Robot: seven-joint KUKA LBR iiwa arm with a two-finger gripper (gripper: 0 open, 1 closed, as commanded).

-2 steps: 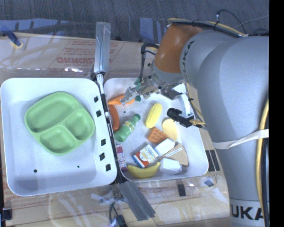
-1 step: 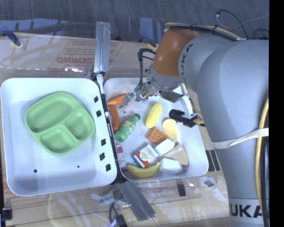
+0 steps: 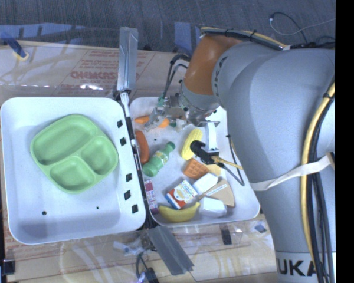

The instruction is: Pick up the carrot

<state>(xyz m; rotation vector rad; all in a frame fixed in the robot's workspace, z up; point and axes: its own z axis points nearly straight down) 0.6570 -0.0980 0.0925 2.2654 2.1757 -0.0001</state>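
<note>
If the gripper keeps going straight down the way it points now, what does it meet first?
Probably the carrot at the far end of the right bin: the gripper points down just beside it. Depth is unclear, so it may hit the bin floor instead.

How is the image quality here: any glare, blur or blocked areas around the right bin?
Camera view: soft, slightly blurred overall; small toys lack crisp edges. The white left bin looks bright and a little washed out. The grey arm covers the right bin's far right corner and casts shade there. The carrot is small, fuzzy.
</note>
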